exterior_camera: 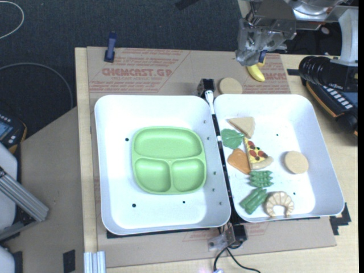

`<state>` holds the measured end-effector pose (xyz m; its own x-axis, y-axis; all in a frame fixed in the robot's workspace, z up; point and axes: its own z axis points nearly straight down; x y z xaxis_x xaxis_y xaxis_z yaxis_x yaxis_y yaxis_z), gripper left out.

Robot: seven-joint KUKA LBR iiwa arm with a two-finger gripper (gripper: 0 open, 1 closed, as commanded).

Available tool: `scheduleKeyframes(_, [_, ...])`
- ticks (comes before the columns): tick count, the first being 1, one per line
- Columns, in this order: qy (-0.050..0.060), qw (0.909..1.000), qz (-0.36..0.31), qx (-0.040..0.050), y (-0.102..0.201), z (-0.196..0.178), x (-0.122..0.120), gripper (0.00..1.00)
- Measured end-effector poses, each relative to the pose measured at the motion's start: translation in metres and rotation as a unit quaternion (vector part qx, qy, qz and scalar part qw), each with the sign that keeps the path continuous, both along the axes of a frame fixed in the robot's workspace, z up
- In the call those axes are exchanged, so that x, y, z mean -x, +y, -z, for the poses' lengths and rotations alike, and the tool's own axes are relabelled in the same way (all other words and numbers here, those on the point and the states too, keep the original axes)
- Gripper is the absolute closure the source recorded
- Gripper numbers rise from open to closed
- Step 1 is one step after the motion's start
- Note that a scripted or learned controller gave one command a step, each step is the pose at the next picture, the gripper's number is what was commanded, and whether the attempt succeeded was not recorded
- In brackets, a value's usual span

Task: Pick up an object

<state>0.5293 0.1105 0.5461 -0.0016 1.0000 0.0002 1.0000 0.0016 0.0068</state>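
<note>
Since the gripper is hanging up past the far edge of the right bin with a little yellow banana pinched at its tip, I'd say the pick itself looks basically done. The banana sits between the fingertips, clear of the bin, over the brown board at about 12 o'clock from the bin's middle. Whether that hold is solid I honestly can't tell (only the upper end looks caught, the rest dangles below the fingers).

Orientation: the banana's long axis runs on a slant, upper end toward 11 o'clock under the fingers, free end pointing down toward 5 o'clock.

What's left, as far as I can judge, is carrying it off without dropping it. Everything else is untouched in the right bin: bread slice, pizza slice, round cookie, shrimp and some green bits. A second round cookie-ish disc lies on the board just at 8 o'clock from the banana. The green divided plate sits in the left bin.
</note>
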Motion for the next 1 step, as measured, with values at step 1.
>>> scheduleKeyframes(1, [0.009, 0.9999, 0.005, 0.0019, -0.0645, 0.1098, -0.0060, 1.00])
